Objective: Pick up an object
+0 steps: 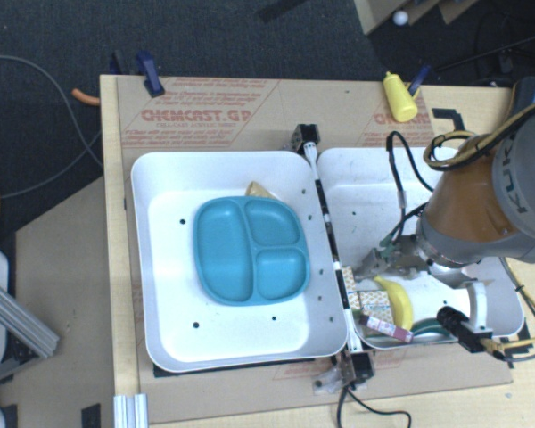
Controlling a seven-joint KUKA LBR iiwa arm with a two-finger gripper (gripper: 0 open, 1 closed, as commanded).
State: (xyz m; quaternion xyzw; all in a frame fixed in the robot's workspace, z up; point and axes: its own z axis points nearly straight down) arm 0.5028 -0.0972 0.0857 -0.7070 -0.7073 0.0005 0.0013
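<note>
Yellow banana [398, 301] lay just below my gripper [380, 262] in the camera view, i.e. toward the front rim of the right bin [357, 185]. It was close to the gripper but, as far as I could see, apart from it, w/ a sliver of white floor between. The banana lay curved and flat on the bin floor, its upper end nearest the tool.

My gripper hung low over the front half of that bin, reaching in from the right. I couldn't tell whether it was released or clenched; at this angle the metal end was too small and blurred.

Other bits lay in the same front corner, all below the tool:
- a patterned packet [373, 303] touching the banana's left side, approx. straight under the gripper
- a pink tube [389, 329] further down, lying along the front wall
- a green item [428, 332] just right of the tube, partly hidden, so I couldn't say what it was

Left of the gripper, past the divider, sat the left bin [160, 319] w/ a blue plate [250, 248], three compartments, well apart from the tool. A tan scrap [259, 189] peeked out behind the plate's far edge.

Above the gripper and outside the bins, a yellow clamp [399, 97] sat on the bench [196, 114]. A blue clamp [149, 72] was far off up and left, at the bench's back edge.
</note>
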